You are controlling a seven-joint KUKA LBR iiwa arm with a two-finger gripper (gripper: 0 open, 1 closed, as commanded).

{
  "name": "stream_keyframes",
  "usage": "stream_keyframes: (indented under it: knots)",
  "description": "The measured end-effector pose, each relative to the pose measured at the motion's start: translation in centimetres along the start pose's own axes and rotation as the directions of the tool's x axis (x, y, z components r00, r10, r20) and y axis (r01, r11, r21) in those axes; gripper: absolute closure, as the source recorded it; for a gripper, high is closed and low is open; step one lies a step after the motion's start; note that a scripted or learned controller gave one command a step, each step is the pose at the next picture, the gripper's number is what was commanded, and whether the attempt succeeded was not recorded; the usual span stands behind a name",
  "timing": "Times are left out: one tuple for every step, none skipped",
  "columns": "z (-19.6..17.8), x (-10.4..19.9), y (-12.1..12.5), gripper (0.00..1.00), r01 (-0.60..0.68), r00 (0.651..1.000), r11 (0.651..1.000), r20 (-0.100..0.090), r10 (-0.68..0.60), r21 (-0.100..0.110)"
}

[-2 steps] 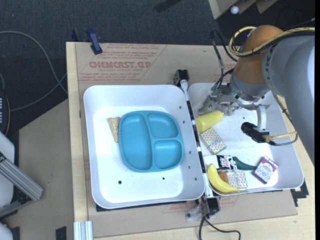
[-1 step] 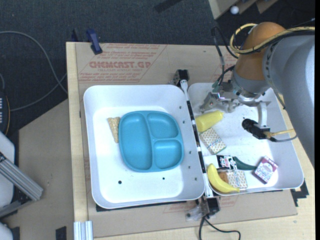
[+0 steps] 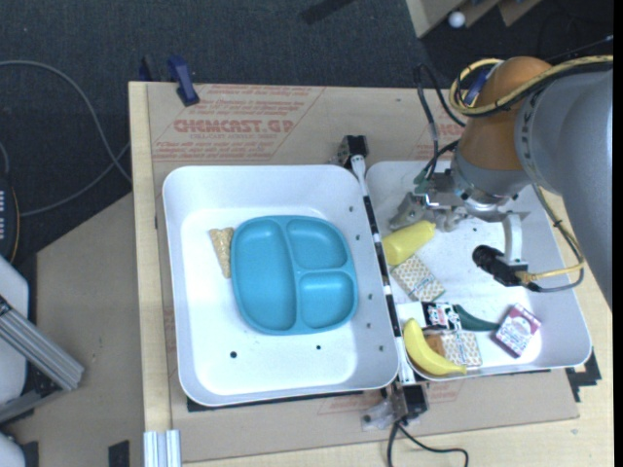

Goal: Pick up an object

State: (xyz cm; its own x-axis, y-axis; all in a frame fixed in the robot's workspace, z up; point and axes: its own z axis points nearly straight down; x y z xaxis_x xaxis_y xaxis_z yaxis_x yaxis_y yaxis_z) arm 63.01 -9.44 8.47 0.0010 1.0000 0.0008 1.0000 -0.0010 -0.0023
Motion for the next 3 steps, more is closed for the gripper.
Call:
stream_keyframes:
  knots:
    - [0.0,0.3,-0.2,0.00,0.000,1.000,1.000,0.000,0.000,0.000]
    - [-1.0,0.3,-0.1,1.00,0.000,1.000,1.000,-0.001,0.000,-0.002]
    - [-8.7,-0.1,1.1,1.00,0.002,1.000,1.000,0.002,-0.002,-0.005]
